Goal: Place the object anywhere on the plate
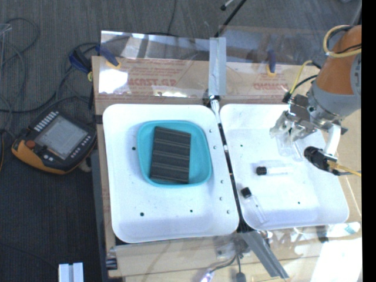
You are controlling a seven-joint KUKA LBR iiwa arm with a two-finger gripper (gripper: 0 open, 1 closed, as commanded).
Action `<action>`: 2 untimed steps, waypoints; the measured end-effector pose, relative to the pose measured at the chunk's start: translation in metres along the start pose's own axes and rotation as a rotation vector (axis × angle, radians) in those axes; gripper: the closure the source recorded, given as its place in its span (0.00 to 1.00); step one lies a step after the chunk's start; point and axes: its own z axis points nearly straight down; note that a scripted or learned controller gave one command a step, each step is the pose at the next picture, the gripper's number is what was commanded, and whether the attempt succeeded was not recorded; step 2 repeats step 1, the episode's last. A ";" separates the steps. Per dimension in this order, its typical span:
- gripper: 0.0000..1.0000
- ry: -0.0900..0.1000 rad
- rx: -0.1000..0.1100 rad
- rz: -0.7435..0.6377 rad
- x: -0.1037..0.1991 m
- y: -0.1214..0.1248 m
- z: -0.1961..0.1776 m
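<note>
A dark grey ridged block (pixel 170 154) lies flat in the middle of the blue plate (pixel 203 161), which sits in the left white bin (pixel 120 204). My gripper (pixel 289 133) hangs over the upper right part of the right bin (pixel 305 207), well away from the plate. Its fingers stand open, and nothing shows between them.
In the right bin lie two small clear tubes with black caps, one (pixel 267 170) near the middle and one (pixel 247 192) by the left wall. A cardboard and clear plastic wall (pixel 176 75) runs behind both bins. A teach pendant (pixel 56 143) rests on the floor at left.
</note>
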 end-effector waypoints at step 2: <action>0.00 0.000 0.000 0.000 0.000 0.000 0.000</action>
